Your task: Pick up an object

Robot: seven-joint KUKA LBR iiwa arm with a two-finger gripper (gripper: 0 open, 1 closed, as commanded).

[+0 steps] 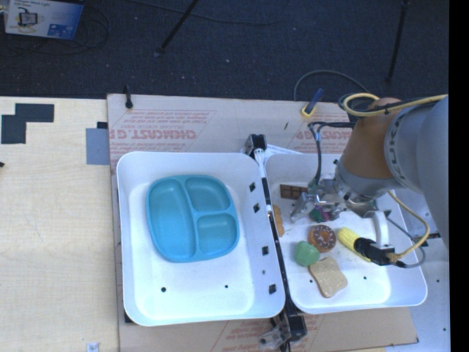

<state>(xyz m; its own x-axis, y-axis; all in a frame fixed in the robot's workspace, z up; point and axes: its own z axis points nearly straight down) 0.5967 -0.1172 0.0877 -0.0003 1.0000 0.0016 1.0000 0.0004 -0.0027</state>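
My gripper (314, 207) is low in the right bin (410, 293), near its middle, with the grey arm and its orange band (366, 149) coming in from the right. A small green and purple object (321, 214) lies right at the gripper's tip, partly hidden by it. Just below are a brown frosted donut (321, 237), a green piece (307, 254), a slice of bread (327, 277) and a yellow corn cob (350, 238). A brown chocolate bar (292, 191) lies to the gripper's upper left.
The left bin (139, 284) holds a blue divided plate (193, 217). An orange strip (278, 221) lies against the divider between the bins. Cables (401, 233) trail from the wrist over the right bin's right side.
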